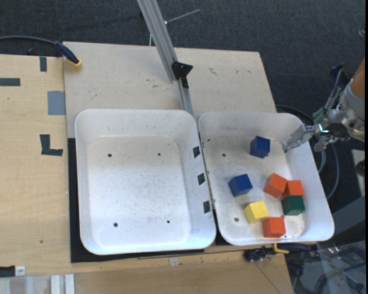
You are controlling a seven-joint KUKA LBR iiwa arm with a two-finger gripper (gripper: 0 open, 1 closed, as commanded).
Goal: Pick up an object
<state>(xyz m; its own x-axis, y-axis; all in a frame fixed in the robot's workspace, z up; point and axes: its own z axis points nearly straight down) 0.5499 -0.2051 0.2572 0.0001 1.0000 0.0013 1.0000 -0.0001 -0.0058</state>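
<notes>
The right bin (pixel 233 127) holds several small cubes. One blue cube (pixel 260 146) lies toward the back, a second blue cube (pixel 240 184) near the middle. At the front right an orange cube (pixel 275 185), another orange cube (pixel 295 188) and a green cube (pixel 292 205) sit bunched together. A yellow cube (pixel 256 211) and a third orange cube (pixel 273 226) lie near the front wall. My gripper (pixel 306 135) hangs over the bin's right rim, to the right of the rear blue cube and apart from it. Nothing shows in its grasp.
The left bin (pixel 135 118) stands beside the right one. A slanted metal pole (pixel 162 35) runs from the top down to the seam between the bins. Cables (pixel 328 164) hang off the bench's right side. A wooden bench surface (pixel 24 164) lies at the left.
</notes>
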